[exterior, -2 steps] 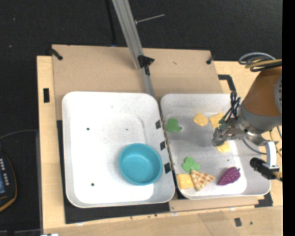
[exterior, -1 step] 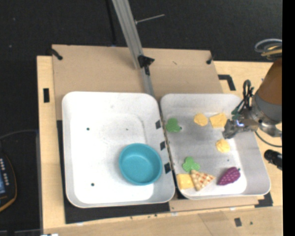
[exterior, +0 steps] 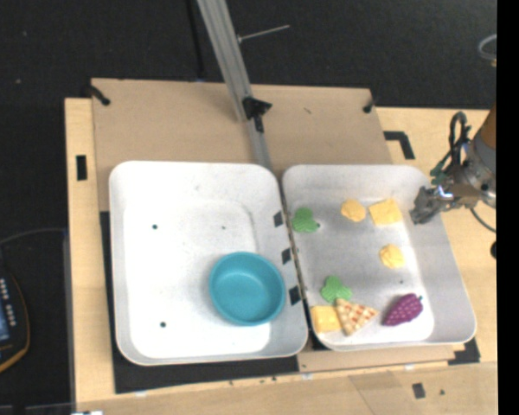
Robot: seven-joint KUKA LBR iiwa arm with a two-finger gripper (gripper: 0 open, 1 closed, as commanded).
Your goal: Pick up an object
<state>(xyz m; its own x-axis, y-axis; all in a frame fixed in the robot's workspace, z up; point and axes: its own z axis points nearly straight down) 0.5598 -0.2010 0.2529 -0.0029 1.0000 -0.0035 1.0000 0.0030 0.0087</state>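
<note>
The right bin [exterior: 432,258] holds several small toy foods. Along its far side lie a green leafy piece [exterior: 305,222], a round yellow piece [exterior: 353,210] and a yellow square [exterior: 384,212]. A yellow lump [exterior: 392,255] lies further forward. At the front are a green piece [exterior: 335,288], a yellow block [exterior: 325,319], a pizza slice [exterior: 355,316] and purple grapes [exterior: 403,309]. My gripper [exterior: 426,206] hangs over the bin's far right rim, just right of the yellow square, with nothing seen in it.
The left bin [exterior: 156,214] holds a blue bowl [exterior: 246,287] near its front right. A grey metal pole [exterior: 229,59] slants down from the top to the gap between the bins. Cables hang by the wrist [exterior: 458,145].
</note>
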